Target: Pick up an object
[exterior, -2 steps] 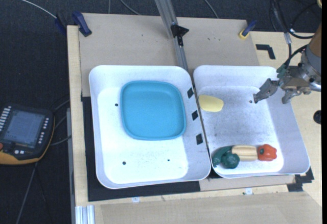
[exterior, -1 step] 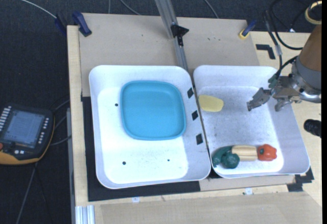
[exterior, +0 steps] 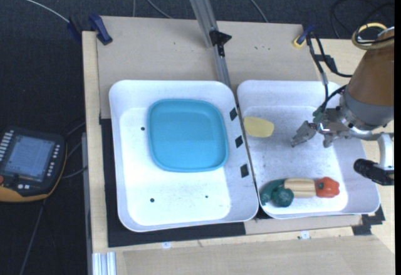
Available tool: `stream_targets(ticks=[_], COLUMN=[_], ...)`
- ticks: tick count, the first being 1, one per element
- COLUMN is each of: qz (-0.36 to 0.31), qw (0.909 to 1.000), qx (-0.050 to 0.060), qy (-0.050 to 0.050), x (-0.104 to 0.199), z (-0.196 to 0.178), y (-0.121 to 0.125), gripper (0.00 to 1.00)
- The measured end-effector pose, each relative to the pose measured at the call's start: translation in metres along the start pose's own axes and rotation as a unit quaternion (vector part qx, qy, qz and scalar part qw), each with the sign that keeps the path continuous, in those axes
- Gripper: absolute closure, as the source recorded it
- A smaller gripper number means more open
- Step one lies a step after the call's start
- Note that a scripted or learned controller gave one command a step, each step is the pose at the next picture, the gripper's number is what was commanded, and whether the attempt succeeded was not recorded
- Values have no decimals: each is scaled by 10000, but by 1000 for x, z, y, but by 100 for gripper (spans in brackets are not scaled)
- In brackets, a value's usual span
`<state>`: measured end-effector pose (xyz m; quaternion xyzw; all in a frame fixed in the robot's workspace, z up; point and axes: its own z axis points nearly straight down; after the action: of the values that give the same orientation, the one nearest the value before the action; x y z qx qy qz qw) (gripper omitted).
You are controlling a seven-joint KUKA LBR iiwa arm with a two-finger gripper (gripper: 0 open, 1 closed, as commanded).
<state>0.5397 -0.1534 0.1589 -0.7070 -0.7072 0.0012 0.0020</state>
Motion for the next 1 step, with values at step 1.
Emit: stream_targets(ticks=[1], qz=[-1], qw=[10000], qx=[-5], qy=[-1], x=[10], z=[48], y=[-1], gripper=[0])
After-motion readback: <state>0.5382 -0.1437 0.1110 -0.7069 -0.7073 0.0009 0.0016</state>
